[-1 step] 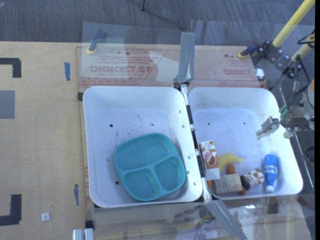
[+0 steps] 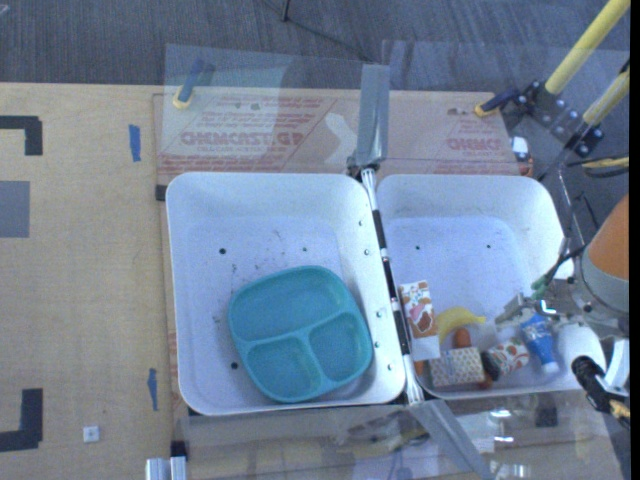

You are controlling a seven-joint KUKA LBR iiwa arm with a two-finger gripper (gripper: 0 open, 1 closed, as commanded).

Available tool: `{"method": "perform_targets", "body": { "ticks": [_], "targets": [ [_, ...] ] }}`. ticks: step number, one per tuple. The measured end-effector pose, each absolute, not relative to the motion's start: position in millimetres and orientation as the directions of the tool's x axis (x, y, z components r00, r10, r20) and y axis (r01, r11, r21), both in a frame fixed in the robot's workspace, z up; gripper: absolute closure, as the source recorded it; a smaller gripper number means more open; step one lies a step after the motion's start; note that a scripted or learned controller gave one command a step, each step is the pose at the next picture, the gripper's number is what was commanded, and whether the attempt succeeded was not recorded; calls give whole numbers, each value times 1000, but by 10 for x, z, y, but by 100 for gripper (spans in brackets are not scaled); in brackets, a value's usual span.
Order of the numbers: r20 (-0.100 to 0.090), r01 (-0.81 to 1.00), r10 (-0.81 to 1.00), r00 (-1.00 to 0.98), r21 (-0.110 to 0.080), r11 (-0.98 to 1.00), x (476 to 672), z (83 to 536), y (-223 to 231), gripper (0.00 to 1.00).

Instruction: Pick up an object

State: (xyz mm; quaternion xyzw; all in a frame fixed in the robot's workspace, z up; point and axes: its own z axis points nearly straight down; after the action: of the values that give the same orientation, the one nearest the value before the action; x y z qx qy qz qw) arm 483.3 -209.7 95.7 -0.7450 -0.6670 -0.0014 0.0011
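Your arm is cut off at the frame edge beside the right bin; small items' labels there are unreadable.

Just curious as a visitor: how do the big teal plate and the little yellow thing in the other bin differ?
The teal divided plate is large, flat and lies alone in the left bin; the yellow banana-like piece is small, curved and crowded among small packets in the right bin. The plate has three compartments; the yellow piece has none. Both rest near their bins' front edges.
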Motion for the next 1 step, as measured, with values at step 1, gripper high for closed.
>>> {"method": "perform_targets", "body": {
  "ticks": [1],
  "targets": [
    [1, 993, 993, 121, -2, -121, 4817, 1028, -2141, 100]
  ]
}}
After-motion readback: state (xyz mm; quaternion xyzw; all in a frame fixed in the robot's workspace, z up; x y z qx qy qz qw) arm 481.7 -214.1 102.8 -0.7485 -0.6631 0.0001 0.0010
